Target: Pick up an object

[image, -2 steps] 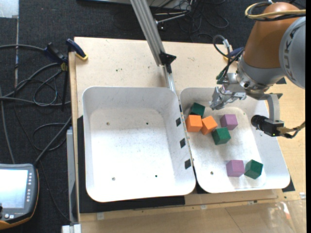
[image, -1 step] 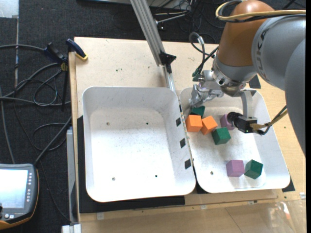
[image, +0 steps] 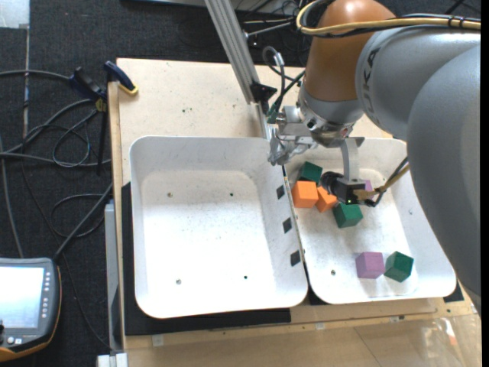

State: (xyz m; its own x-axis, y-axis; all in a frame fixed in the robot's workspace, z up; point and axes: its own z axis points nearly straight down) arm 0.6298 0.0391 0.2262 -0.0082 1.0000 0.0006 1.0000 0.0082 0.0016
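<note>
Arm: reaches in from the right of the frame, grey, with the orange band at upper middle.
Gripper [image: 280, 153]: hangs at the middle of the frame, over the seam where the two bins meet, near their upper edge; open or closed cannot be told from this slant.
Left bin [image: 139, 205]: fills the middle left of the frame, white with dark speckles.
Right bin [image: 382, 293]: sits at middle right and holds all the blocks.
Upper green block [image: 310, 172]: lies just right of the gripper, touching the block below it.
Large orange block [image: 306, 194]: lies below the upper green block, close to the seam.
Small orange block [image: 326, 199]: rests against the right side of the large one.
Middle green block [image: 348, 215]: sits just lower right of the small orange block.
Purple block [image: 370, 264]: lies at lower right, well apart from the cluster.
Lower green block [image: 399, 266]: sits just beside the purple block, on its right.
Teach pendant [image: 23, 312]: lies at lower left, off the bench.
</note>
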